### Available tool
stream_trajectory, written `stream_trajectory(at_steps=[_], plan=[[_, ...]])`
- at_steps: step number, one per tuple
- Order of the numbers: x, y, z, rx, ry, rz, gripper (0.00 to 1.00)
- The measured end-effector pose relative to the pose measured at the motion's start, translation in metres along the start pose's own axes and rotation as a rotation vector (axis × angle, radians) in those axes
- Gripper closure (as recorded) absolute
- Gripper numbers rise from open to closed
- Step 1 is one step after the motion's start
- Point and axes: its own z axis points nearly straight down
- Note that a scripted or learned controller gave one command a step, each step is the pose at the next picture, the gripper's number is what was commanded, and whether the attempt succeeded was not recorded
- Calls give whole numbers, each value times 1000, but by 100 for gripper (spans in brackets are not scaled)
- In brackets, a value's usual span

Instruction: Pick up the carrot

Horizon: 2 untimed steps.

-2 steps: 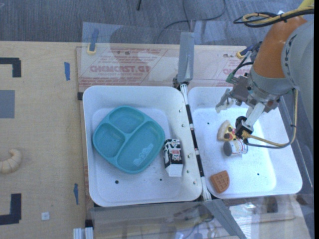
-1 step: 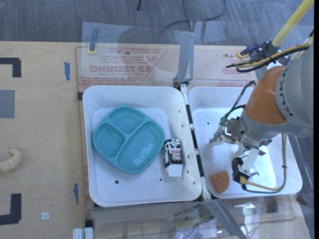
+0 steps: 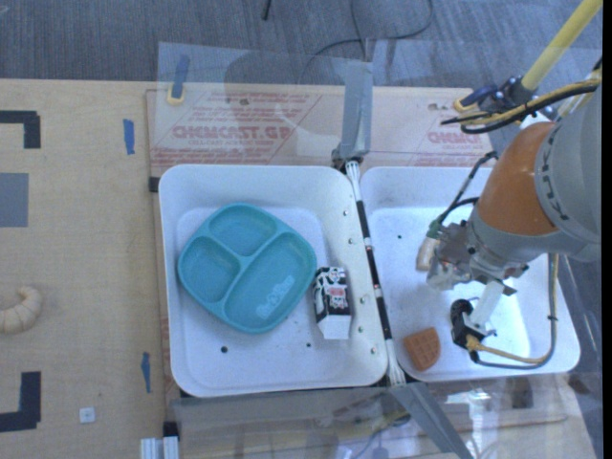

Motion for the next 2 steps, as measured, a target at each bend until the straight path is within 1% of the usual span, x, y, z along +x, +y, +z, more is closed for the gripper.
stream_trajectory(at_steps=[1,2], plan=[[8,-63,-101,7,-1,287,100],[10,-65,-84,8,-3,636,100]])
